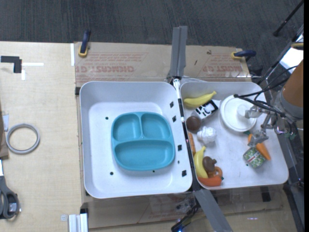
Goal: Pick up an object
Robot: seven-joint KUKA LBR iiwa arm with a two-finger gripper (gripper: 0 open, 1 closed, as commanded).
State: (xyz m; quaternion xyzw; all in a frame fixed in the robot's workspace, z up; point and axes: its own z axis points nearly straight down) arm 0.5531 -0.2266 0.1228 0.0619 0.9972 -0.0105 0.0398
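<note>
The right bin (pixel 277 178) holds several small items. A yellow banana (pixel 199 99) lies at its back, beside a black and white card (pixel 206 109). Below them are a brown ball (pixel 193 123) and a white crumpled lump (pixel 208 135). A second banana (pixel 199 162), a brown piece (pixel 210 164) and an orange piece (pixel 210 180) sit at the front left. A white round dish (pixel 236 115) is at the back right. My gripper (pixel 263 128) hangs over the bin's right side, just above an orange carrot (pixel 262 150) and a green carton (pixel 254 157).
The left bin (pixel 91 144) holds a blue divided plate (pixel 143 140). A grey tape ring (pixel 21 138) and scissors (pixel 8 203) lie on the bench at far left. Cardboard (pixel 125 64) with clamps lies behind the bins. Black cables (pixel 256 98) trail from the arm over the dish.
</note>
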